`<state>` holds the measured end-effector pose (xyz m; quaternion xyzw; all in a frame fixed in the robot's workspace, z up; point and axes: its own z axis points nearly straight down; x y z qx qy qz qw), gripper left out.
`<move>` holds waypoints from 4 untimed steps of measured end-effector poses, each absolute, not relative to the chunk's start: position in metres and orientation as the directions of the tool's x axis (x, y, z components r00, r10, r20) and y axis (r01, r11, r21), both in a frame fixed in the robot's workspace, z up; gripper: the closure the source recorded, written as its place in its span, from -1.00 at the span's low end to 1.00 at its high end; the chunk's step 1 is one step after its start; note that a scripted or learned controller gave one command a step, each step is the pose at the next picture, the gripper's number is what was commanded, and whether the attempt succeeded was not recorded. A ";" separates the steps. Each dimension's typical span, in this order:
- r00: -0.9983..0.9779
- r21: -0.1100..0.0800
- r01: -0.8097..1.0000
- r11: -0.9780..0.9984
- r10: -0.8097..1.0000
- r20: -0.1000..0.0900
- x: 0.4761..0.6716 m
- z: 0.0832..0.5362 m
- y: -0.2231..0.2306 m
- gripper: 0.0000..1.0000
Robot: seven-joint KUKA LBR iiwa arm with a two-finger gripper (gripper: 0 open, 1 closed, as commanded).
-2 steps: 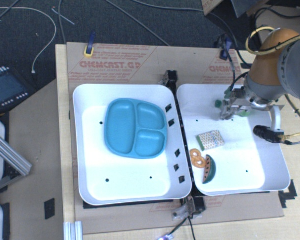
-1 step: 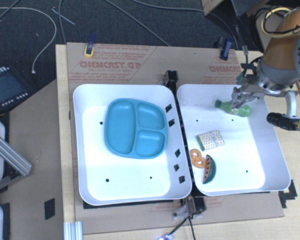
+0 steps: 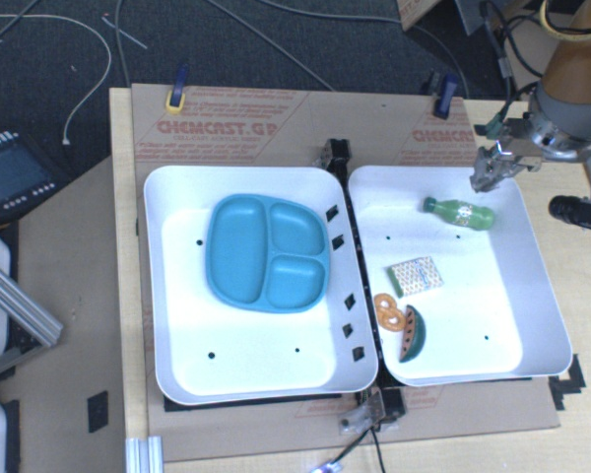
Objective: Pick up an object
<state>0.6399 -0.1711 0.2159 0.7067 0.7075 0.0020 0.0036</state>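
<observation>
The metal two-finger gripper (image 3: 492, 172) hangs above the right white bin's (image 3: 532, 294) far edge, carrying nothing; its spread I cannot tell. The green plastic bottle (image 3: 460, 213) lying just below looks the likeliest pick.

The setting was a robotics lab: loose cables (image 3: 89, 28) crossed dark carpet at upper left, and a cardboard-covered bench (image 3: 276, 116) carried two clamped white bins (image 3: 167, 264).

Two white bins (image 3: 177, 363); one blue divided plate (image 3: 266, 254), one green bottle (image 3: 460, 213), one pretzel (image 3: 388, 312), one checkered packet (image 3: 416, 275), one watermelon slice (image 3: 414, 333).
</observation>
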 end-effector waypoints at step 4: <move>-0.006 -0.002 1.000 0.006 1.000 0.003 0.607 0.280 -0.073 1.00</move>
